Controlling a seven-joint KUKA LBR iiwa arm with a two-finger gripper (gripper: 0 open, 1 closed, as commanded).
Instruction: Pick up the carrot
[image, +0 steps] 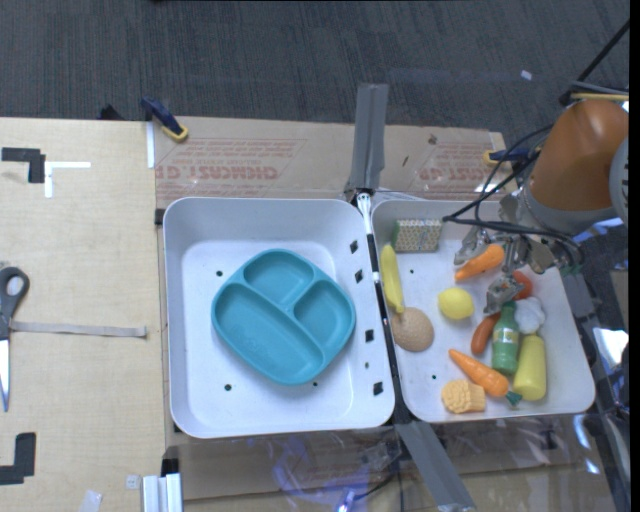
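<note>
Gripper: the gripper (492, 252) hangs over the back of the right bin (575, 330), fingers closed on an orange carrot (480, 262) that sits lifted and tilted between them.
Arm: the grey arm (585, 165) with its orange band enters from the right, above the bin's far corner.
Carrot: at the rear middle of the right bin, just right of a speckled sponge-like block (418, 236) and above a lemon (456, 303).
Second carrot: a second carrot (480, 373) lies flat near the front of that bin, beside a corn piece (463, 398).
Nearby items: a green bottle (506, 340), a yellow bottle (530, 366), a red pepper (484, 333), and a white piece (529, 314) crowd the right side.
Left edge of bin: a banana (391, 278) and a brown round item (411, 329).
Left bin: the left bin (190, 330) holds a blue divided plate (284, 316).
Bench: scissors (8, 320) lie at the far left.
</note>
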